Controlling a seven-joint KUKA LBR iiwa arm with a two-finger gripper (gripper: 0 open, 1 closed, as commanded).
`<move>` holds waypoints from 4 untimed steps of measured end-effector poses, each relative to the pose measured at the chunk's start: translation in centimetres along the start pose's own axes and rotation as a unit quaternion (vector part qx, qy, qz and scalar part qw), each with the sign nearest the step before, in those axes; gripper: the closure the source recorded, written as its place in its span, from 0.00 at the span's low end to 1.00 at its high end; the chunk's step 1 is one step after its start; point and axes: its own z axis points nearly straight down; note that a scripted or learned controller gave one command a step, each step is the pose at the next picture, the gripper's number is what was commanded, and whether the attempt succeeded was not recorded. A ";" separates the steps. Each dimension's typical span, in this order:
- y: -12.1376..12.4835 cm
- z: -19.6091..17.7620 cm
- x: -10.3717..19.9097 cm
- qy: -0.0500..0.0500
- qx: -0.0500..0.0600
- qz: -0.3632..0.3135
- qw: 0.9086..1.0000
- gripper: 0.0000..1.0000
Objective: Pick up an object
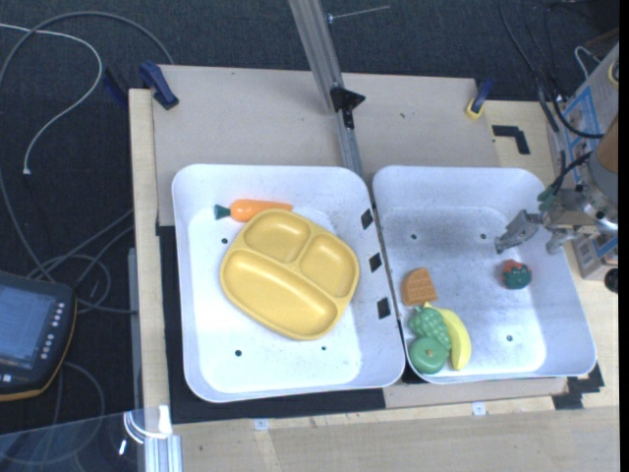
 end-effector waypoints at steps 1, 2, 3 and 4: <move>0.0 0.0 0.0 0.000 0.000 0.000 1.000 0.00; -0.8 5.2 0.8 0.001 0.003 0.000 1.000 0.00; -0.7 8.1 0.7 -0.002 -0.002 0.000 1.000 0.00; -0.6 7.2 0.8 -0.001 -0.003 0.000 1.000 1.00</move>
